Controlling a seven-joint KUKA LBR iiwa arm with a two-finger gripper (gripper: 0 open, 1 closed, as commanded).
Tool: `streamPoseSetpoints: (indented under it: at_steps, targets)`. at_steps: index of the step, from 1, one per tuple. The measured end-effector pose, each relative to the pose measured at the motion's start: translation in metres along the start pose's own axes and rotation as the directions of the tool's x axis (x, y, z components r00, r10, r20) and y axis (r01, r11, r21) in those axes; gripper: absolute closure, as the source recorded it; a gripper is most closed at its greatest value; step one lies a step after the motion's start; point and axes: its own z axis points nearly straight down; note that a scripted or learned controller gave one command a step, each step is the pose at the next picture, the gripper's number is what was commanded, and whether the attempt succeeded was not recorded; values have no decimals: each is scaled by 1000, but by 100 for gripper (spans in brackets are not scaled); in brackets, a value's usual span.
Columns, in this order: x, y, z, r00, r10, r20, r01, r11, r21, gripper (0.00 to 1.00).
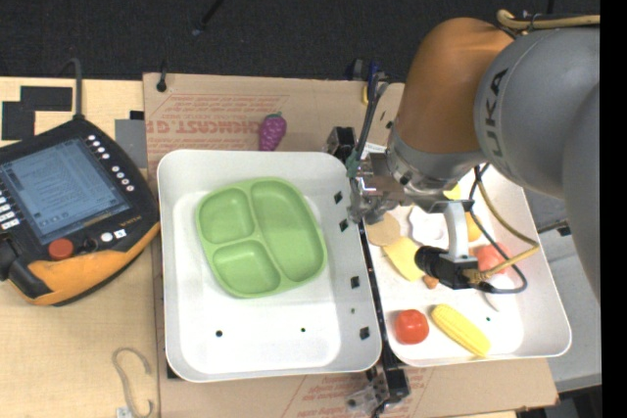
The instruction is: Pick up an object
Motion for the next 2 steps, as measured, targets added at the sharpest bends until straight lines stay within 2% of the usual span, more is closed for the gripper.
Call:
streamPoseSetpoints:
  at_steps: [1, 2]
  targets:
    - [-5, 8, -5, 1000, 0, 0, 0, 1000, 0, 100]
    - [-3, 4, 15, 1000, 0, 1, 0, 1000, 4, 100]
